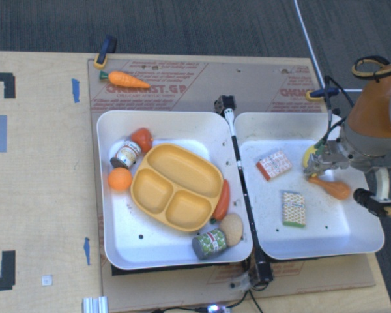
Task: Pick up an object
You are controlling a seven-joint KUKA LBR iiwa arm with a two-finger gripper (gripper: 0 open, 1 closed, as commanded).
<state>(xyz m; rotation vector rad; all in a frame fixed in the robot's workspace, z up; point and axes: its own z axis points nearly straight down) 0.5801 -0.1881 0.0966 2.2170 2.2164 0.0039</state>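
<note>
Two white bins sit side by side on the bench, and the gripper (319, 163) hangs low over the right bin (365, 240), near its right wall. Whether it is open or closed cannot be told from this angle, and nothing can be seen held in it.

Closest to the gripper is a small yellow object (309, 154), just beside it toward the view's left and partly hidden by the metal. An orange carrot-shaped piece (333, 188) lies just beside the gripper on its lower side, flat on the bin floor. A red-and-white packet (274, 164) rests a little farther left, clear of the gripper. A green patterned packet (294, 208) lies below and left of that — apart from all the rest.

Farther from the gripper, across the divider, the left bin (107, 214) holds a yellow divided plate (176, 186). A red sausage shape (222, 199), a tan round piece (232, 227) and a green can (210, 242) crowd the plate's nearer edge. An orange ball (120, 178), a small jar (126, 154) and a red tomato shape (142, 137) sit on its far side.

Farthest off, outside both bins, a toy carrot (127, 79) lies on the brown board — near a blue clamp (105, 49).
</note>
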